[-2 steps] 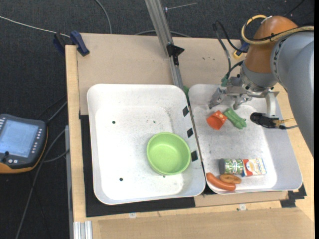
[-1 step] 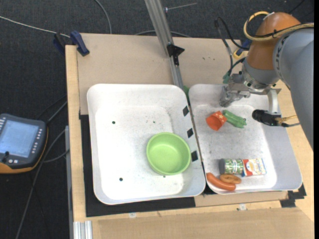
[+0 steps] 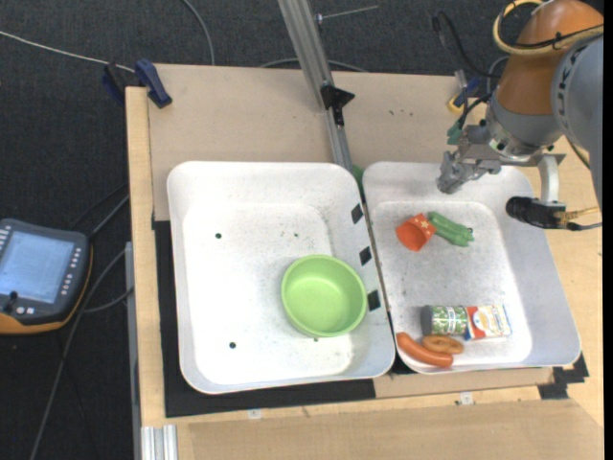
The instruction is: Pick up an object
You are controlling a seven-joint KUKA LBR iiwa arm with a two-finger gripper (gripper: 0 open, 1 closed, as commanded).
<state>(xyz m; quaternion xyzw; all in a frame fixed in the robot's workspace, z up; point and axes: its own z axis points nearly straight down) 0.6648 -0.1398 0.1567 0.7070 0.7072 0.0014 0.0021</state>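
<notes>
Red cup [image 3: 415, 233] below-left of pincer [image 3: 452, 182]

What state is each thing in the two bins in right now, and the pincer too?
Green bowl: upright, mouth up, in the left bin.
Red cup: tipped on its side, right bin.
Green pepper: lying flat beside the red cup.
Can: lying on its side.
Carton: lying flat, at the can's end.
Hot dog: lying at the front rim.
Pincer: above the right bin's far edge, holding nothing.

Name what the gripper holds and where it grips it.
Nothing: the gripper hangs above the right bin's far edge, with no object between it.
</notes>
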